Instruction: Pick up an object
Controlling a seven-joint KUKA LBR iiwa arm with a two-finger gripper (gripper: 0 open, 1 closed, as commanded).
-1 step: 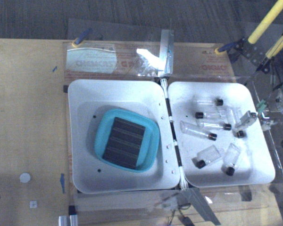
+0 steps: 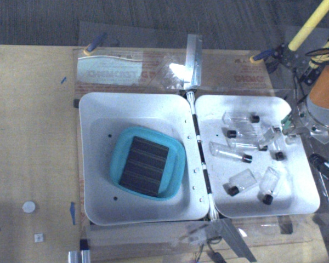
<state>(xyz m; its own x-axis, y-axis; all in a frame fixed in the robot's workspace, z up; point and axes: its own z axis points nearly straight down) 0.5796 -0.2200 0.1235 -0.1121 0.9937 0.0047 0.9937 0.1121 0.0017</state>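
The right bin point(image 2: 296, 201) holds several clear plastic vials with black caps. One vial point(image 2: 238, 118) lies near the back and another point(image 2: 228, 153) lies in the middle. A third vial point(image 2: 243, 179) and its neighbour point(image 2: 270, 182) lie near the front. The left bin point(image 2: 93, 147) holds a teal square dish point(image 2: 175, 163) with a dark ribbed block point(image 2: 145, 165) inside it. My gripper point(image 2: 289, 127) sits at the right bin's far right rim, below the arm's orange band point(image 2: 323, 89). It is close to a vial point(image 2: 270, 138) beside that rim. I see nothing held in it.
A metal divider point(image 2: 193, 64) stands upright behind the seam between the bins. Clear plastic bags point(image 2: 109, 70) lie on the bench behind the left bin. A yellow rod point(image 2: 312, 18) and cables occupy the back right corner. Bare wooden bench point(image 2: 27, 119) stretches to the left.
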